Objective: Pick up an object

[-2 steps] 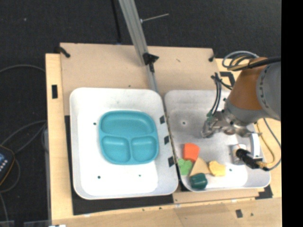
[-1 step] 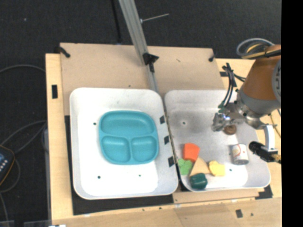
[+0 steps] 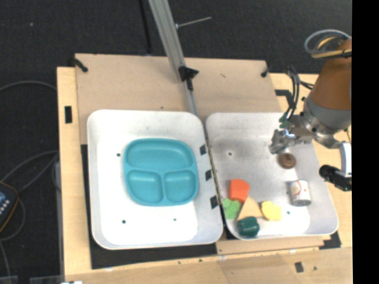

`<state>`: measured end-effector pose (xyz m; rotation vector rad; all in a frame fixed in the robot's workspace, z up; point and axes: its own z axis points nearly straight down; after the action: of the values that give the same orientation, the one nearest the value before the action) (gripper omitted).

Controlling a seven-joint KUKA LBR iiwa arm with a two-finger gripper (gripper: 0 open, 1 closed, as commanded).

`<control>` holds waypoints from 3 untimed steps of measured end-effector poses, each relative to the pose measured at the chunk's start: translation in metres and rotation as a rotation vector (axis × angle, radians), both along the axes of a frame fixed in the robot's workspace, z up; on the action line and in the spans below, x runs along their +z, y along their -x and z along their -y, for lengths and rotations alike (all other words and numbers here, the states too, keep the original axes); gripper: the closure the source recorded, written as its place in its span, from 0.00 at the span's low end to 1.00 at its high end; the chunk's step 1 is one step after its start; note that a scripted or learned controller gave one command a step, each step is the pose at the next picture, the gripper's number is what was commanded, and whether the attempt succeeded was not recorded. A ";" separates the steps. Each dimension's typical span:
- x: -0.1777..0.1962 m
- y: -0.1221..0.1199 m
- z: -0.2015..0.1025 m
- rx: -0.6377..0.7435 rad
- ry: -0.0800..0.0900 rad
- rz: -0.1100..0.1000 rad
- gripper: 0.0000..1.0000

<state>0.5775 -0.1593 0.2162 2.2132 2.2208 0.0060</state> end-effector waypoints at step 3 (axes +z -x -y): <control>0.050 0.011 -0.088 0.004 -0.003 -0.005 1.00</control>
<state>0.5666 -0.0711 0.2661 2.2128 2.2286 0.0035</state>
